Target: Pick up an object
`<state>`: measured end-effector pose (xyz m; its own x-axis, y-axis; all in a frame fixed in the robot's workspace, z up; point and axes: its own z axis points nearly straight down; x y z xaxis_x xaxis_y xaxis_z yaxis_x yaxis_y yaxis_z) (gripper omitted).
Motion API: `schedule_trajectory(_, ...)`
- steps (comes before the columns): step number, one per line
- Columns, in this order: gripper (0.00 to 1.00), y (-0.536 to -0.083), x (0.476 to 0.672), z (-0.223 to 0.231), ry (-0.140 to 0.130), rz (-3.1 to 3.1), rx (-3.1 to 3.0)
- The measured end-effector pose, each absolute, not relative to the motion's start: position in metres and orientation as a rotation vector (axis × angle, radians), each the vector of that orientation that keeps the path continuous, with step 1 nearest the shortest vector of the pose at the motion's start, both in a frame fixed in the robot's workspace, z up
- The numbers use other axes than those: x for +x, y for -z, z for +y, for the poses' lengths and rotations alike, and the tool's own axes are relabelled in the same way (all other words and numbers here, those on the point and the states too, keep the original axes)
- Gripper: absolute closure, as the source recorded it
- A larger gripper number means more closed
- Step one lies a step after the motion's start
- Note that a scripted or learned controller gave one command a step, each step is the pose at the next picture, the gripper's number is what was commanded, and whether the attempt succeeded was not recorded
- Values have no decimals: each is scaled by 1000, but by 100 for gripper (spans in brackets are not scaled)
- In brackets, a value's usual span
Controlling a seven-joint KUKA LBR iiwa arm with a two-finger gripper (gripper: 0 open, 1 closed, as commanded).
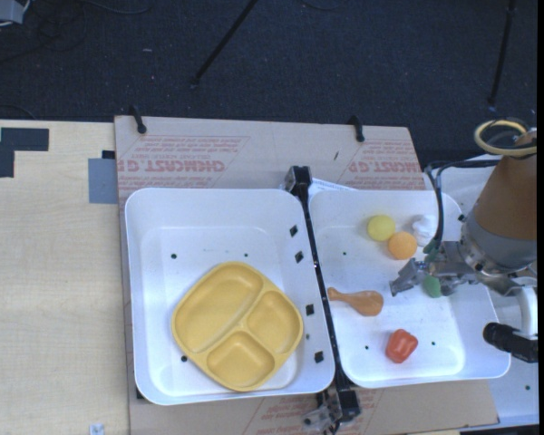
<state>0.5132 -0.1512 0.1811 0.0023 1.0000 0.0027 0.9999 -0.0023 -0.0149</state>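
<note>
Left, yellow tray (237, 325), right, red pepper (401, 344)

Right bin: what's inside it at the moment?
The right bin holds a yellow ball, an orange ball, a tan drumstick-shaped toy and a red pepper-like piece. The gripper covers part of a green piece.

Yellow tray (237, 325) in white bin (154, 243) — yellow ball (380, 227), red pepper (401, 345).

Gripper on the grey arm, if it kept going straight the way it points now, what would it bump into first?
The gripper points leftward and down across the right bin. Going straight on, it would probably meet the brown drumstick-shaped toy first, though depth is hard to judge. A small green object sits right by it.
</note>
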Motion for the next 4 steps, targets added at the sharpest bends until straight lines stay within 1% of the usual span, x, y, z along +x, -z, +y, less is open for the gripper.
schedule_trajectory(1,0,-187,516,-151,-2,-2220,-2221)
schedule_trajectory(2,0,-142,509,-149,-6,-2217,-2216)
schedule_trajectory(3,0,-99,515,-149,14,-2224,-2227)
schedule_trajectory(4,100,-117,521,-150,35,-2234,-2243)
